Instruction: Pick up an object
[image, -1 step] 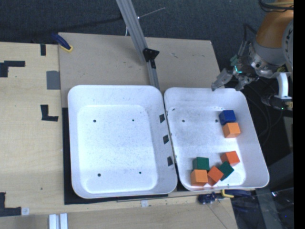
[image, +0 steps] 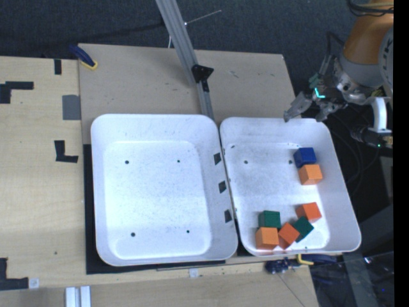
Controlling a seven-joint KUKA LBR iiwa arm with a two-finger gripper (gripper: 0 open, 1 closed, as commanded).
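Looking down on a pale wooden bench [image: 246, 82] standing against dark floor, with black tape marks [image: 62, 151] sticking to the lighter board at the left and a blue-and-yellow clamp [image: 84, 56] lying near the far left corner. Sitting side by side on a black mat: left bin [image: 153, 187] and right bin [image: 259, 171], rims touching along the middle. Crossing the far edge of the bench at a slant and ending between the two bins: a grey metal pole [image: 179, 32]. Reaching in from the right: grey arm [image: 365, 43] with its orange band, gripper [image: 305, 109] hanging over the far rim of the right bin, well apart from every block. Gripper state: not readable from this angle, so recording it as impossible to tell. Lying in the right bin near its right wall: blue block [image: 305, 155], touching orange block [image: 310, 174] just nearer the camera. Sitting alone further toward the near side: second orange block [image: 309, 211]. Crowding the near end of the same bin: green block [image: 270, 219], dark green block [image: 303, 227], third orange block [image: 289, 233] lying tilted between them, and fourth orange block [image: 266, 237] resting just in front of the green one.
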